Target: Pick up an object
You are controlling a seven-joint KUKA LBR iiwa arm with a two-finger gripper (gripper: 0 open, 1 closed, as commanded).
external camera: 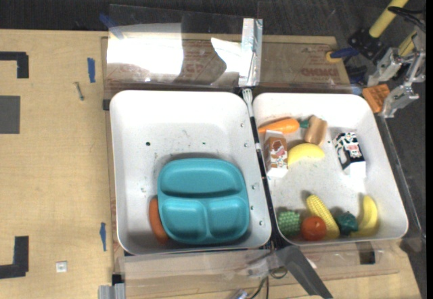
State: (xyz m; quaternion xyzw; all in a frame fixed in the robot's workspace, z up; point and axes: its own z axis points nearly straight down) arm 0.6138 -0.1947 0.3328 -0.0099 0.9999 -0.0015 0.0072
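Toy corn (322, 214) lies near, in the right bin (389, 176). It looks light, hard and smooth; grab its middle. I cannot tell how the gripper (399, 84) stands.

Arm (399, 78): grey metal wrist assembly with an orange band. Black cables run along the bracketed, silver-toned structure above the orange band.

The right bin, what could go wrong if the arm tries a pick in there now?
The corn, tomato and banana crowd the right bin's near edge, so the hand could nudge neighbours or catch the wall. The lemon is round and may slip or roll.
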